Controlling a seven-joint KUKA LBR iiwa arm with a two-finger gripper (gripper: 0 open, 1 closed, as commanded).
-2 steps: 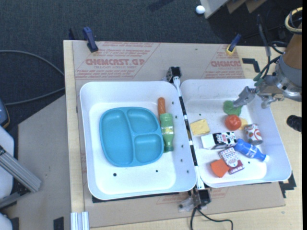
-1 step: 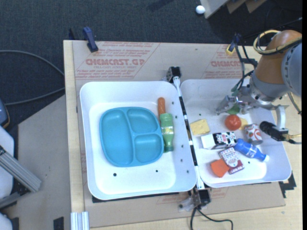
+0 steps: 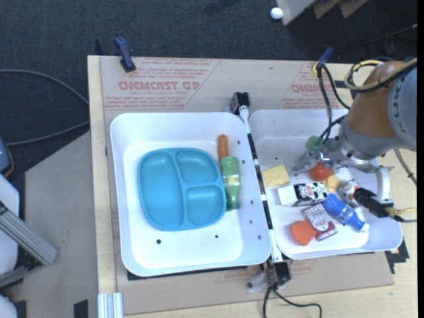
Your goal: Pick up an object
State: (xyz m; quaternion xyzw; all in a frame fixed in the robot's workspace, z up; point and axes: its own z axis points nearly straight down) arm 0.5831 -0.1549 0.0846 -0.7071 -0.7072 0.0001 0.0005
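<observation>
My gripper (image 3: 317,160) reaches down into the right bin (image 3: 285,126) from the right, under the grey wrist with its orange band. Its tip is just above a small red-orange round object (image 3: 320,172). A yellow block (image 3: 276,175) lies to the left of the tip. A white card with a black pattern (image 3: 307,192) lies just in front of it. A small green object (image 3: 313,142) shows behind the gripper. Nearer the front are a blue bottle (image 3: 344,214), a red block (image 3: 302,232) and a red and white packet (image 3: 320,219).
The left bin (image 3: 126,177) holds a blue divided plate (image 3: 181,188), a green bottle (image 3: 230,181) and an orange carrot-like piece (image 3: 223,144) along its right side. Clamps and cables sit at the bench edges. Black cables trail beside the arm at the right.
</observation>
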